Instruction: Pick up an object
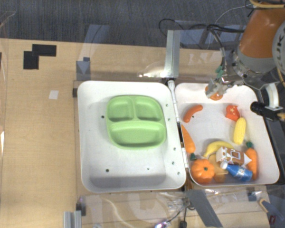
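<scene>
Here my gripper (217,87) hangs over the far edge of the right bin (263,127), its pale metal fingers pointing down. Between their tips I can see a small, rounded orange object (215,96), smooth and glossy like moulded plastic, so my fingers are closed on it and it sits directly under my wrist, lifted near the bin's back wall.

Just below and to the left of my gripper lies a curved red sausage (193,112), slick and tube-shaped, on the bin's matte white floor. Below and slightly to the right of me is a small red wedge-like piece (232,112), and just beyond it a yellow corn cob (239,130) with a bumpy surface, lying lengthwise. Farther below me, at the near end of the bin, a cluster of toy food lies packed together: a long orange carrot (187,140) along the left wall, a bent yellow banana (215,147), a ribbed round pumpkin (203,170), a printed little carton (230,156), a blue item (240,173) and a second carrot (251,159).

Well to my left, the other bin (92,170) holds a green divided plate (135,121), rounded at the corners, with three shallow compartments and a dull plastic sheen.
</scene>
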You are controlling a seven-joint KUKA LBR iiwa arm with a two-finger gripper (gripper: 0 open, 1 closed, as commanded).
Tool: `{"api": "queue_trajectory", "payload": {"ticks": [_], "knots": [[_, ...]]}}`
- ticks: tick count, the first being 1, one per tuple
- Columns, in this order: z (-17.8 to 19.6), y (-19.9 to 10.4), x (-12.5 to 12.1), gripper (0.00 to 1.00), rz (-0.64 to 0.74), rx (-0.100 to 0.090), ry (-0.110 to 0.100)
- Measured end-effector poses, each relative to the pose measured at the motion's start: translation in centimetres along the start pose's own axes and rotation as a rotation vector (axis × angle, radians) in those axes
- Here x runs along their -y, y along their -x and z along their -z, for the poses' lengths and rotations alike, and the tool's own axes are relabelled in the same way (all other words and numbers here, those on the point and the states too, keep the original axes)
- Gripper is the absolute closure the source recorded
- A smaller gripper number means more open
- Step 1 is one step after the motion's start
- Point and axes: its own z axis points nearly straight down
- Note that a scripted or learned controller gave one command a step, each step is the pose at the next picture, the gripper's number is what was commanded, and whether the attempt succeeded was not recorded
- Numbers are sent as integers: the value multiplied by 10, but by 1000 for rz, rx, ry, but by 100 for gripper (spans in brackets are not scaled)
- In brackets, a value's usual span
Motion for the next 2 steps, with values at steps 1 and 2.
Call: {"api": "queue_trajectory", "payload": {"ticks": [1,2], "knots": [[-72,-5,11,100,399,-1,-2],[-132,4,15,100,160,2,4]]}}
